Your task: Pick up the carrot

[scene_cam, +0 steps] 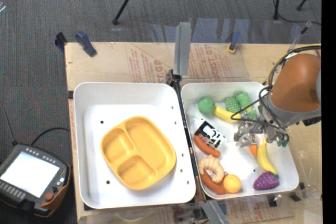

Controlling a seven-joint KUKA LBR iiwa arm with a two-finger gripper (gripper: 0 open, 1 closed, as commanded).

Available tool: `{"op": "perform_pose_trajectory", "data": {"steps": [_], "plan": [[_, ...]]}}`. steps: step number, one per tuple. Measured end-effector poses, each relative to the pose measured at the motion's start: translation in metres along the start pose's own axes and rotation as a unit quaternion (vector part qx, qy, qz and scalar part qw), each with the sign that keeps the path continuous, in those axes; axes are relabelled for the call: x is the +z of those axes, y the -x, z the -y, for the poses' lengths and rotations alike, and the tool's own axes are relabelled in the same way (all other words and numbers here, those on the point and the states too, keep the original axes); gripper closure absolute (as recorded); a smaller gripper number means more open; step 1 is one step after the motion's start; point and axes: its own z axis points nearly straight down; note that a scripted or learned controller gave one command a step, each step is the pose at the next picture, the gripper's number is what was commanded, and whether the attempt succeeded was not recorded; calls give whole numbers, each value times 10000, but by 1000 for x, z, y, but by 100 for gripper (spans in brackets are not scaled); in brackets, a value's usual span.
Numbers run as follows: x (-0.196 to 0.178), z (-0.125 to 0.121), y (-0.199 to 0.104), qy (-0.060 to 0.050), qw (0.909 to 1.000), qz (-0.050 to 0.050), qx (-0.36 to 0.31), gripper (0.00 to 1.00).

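Right bin [239, 192]: fingers [251, 140] touching carrot [254, 150]

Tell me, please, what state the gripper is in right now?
Gripper: low in the right bin, over the carrot; whether it is open or closed cannot be told.

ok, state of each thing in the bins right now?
gripper: low in right bin, over carrot
carrot: lying in bin, partly hidden
yellow plate: flat in left bin, nothing on it
banana: lying beside carrot
grapes: resting in bin corner
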Motion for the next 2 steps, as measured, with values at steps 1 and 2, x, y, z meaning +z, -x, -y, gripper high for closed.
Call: {"op": "perform_pose_trajectory", "data": {"steps": [1,2], "plan": [[0,0,0,0,10000,-3,-2,0],[-10,-1,1,5,10000,17,-13,100]]}}
